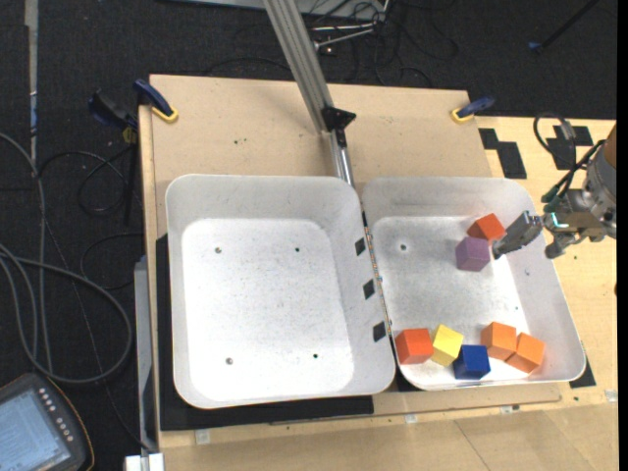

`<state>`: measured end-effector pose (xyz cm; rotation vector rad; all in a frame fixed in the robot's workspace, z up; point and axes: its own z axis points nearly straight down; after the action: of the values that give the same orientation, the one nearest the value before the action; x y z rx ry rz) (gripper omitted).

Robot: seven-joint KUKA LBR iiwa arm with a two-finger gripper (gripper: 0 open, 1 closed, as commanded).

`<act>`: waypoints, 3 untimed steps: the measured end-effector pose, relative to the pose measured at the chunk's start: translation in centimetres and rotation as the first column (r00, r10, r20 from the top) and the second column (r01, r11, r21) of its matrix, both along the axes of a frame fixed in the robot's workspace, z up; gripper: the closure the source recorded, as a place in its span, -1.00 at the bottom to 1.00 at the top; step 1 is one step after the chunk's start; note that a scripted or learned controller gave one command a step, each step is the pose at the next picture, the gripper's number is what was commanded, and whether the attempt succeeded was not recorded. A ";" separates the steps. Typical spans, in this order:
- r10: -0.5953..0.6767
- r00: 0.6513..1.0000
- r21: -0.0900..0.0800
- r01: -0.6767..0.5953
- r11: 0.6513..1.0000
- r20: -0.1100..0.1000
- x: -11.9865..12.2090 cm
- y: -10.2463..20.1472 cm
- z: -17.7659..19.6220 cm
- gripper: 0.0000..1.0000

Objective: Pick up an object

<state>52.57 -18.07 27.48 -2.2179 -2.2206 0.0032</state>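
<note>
Four orange blocks (415, 344), one yellow (447, 342), blue (473, 361), purple (473, 253).

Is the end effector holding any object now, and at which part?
Nothing is held. The end effector is open beside the orange cube and purple cube.

You have a light wooden bench (255, 130) here. Directly on it two shallow white bins lie side by side, the left bin (265, 287) and the right bin (432, 292), their inner rims touching. Two blue-and-yellow clamps (155, 100) (472, 110) grip its far edge at the corners.
</note>
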 end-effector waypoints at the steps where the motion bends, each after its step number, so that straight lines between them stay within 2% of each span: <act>1: -0.001 1.000 -0.001 0.001 1.000 0.004 0.1 0.0 0.2 -1.00; 3: -0.001 1.000 0.001 0.001 1.000 -0.002 0.7 0.3 -12.4 -1.00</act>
<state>53.32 -17.73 15.04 -2.2179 -2.2175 0.0049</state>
